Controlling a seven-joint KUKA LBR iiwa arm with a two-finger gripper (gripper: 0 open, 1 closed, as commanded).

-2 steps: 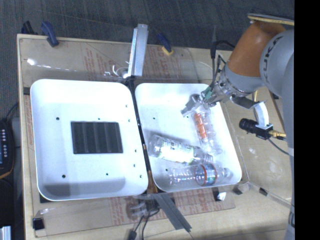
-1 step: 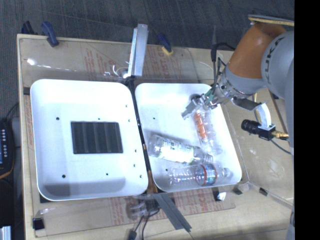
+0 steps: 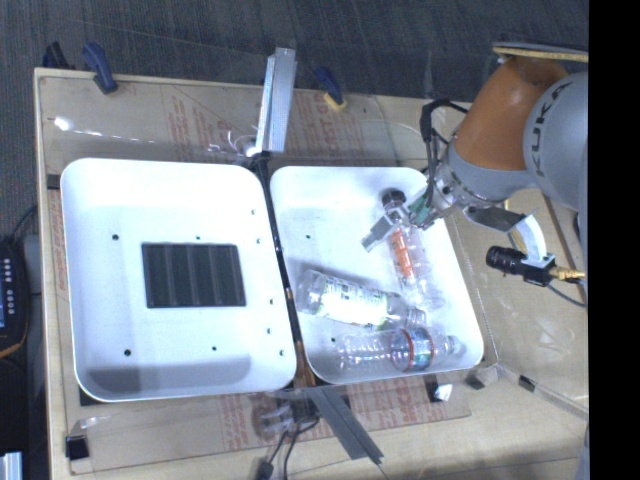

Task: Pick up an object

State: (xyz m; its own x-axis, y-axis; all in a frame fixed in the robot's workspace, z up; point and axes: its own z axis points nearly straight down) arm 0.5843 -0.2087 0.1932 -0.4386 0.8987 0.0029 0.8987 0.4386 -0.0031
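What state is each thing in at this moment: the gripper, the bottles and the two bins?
gripper: low over the right bin's upper part, at the orange-label bottle's top; grasp unclear.
orange-label bottle: lying on its side in the right bin.
white-label bottle: lying on its side mid-bin.
blue-label bottle: lying along the bin's near wall.
right bin: holds all three bottles.
left bin: holds a dark ribbed panel lying flat.

Two white bins (image 3: 100, 198) sat side by side on the bench. The right one held three clear plastic bottles (image 3: 345, 300) — one with an orange label, one white, one blue.
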